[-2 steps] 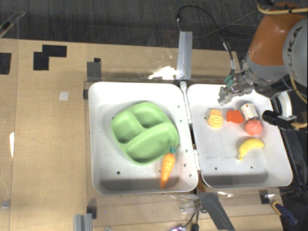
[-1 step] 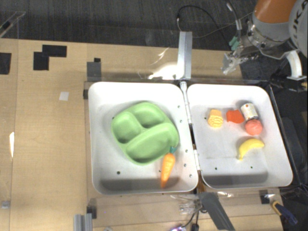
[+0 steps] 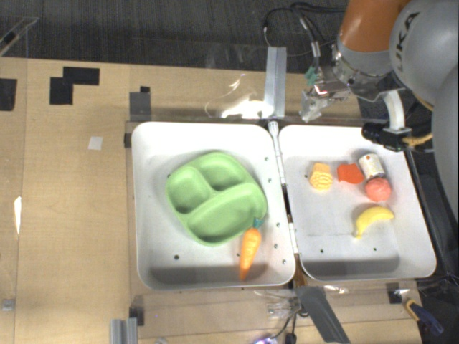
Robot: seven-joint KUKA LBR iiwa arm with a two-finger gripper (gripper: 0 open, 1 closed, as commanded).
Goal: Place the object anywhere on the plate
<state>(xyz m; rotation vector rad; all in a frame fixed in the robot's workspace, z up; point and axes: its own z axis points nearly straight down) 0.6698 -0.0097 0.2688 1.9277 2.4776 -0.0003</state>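
A green divided plate [image 3: 214,196] lies in the left bin [image 3: 154,264]. An orange carrot [image 3: 249,250] with a green top rests on the bin floor against the plate's lower right rim, pointing toward the front. My gripper [image 3: 310,108] hangs above the back edge of the right bin [image 3: 412,260], near its left corner, with nothing seen in it. It is far from the carrot and the plate.
The right bin holds a yellow corn cob [image 3: 320,176], a red block [image 3: 350,173], a small white cylinder [image 3: 371,165], a pink-red round fruit [image 3: 378,188] and a banana [image 3: 372,219]. A metal post [image 3: 275,84] stands behind the divider between the bins.
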